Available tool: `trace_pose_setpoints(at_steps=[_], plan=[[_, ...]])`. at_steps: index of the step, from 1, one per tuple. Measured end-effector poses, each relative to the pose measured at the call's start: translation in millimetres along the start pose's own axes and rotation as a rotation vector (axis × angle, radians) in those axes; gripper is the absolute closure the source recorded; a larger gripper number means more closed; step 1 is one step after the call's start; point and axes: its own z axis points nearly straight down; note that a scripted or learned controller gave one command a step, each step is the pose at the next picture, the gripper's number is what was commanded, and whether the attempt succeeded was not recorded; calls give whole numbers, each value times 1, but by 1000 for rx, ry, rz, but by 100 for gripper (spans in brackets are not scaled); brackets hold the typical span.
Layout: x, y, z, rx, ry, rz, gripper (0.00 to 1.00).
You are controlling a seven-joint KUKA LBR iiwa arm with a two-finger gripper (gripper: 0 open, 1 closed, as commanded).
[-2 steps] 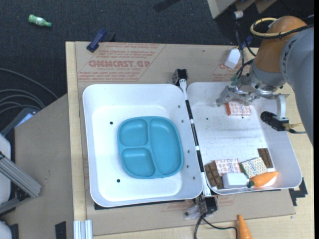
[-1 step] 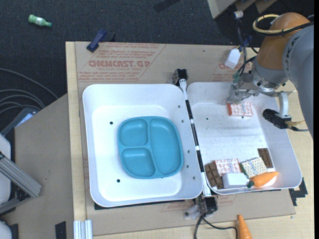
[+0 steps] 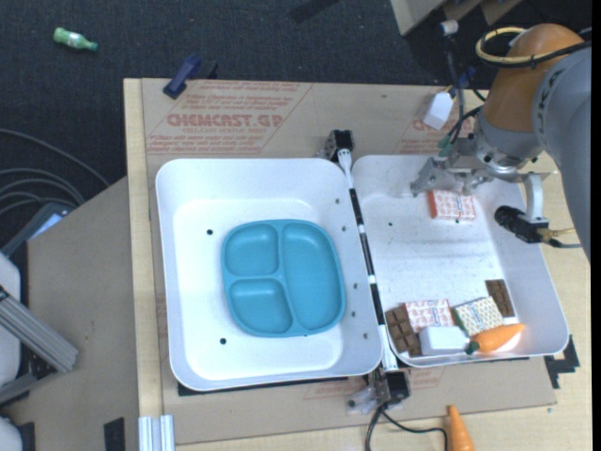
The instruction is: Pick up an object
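A small red-and-white packet (image 3: 454, 205) is lying flat on the floor of the right bin (image 3: 423, 252), up at the far end. It looks like the thing the arm is going for, though that is only a guess, since the task just says to pick up an object.

The gripper (image 3: 449, 178) is hanging right over the far edge of that packet, very close to it or maybe touching it. Nothing is sitting between the fingers. The view is too crowded there to tell if the claw is wide or narrow, so I cannot say.

So the job is just getting going. The arm is in place above the packet, but the grab and the lift are not yet done.

At the near end of the same bin more things are waiting in a pile: another red-and-white packet (image 3: 427, 310), a brown chocolate bar (image 3: 402, 330), a white box (image 3: 443, 339), an orange carrot (image 3: 498, 338) and a second brown bar (image 3: 500, 297). They are well apart from the gripper.

In the left bin (image 3: 188, 205) a blue tray (image 3: 282, 277) with three parts is lying in the middle.
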Motion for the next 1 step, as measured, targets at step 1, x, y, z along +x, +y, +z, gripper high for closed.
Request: trace_pose_setpoints(at_steps=[1], plan=[[0, 1, -11, -3, -1, -1, 100]])
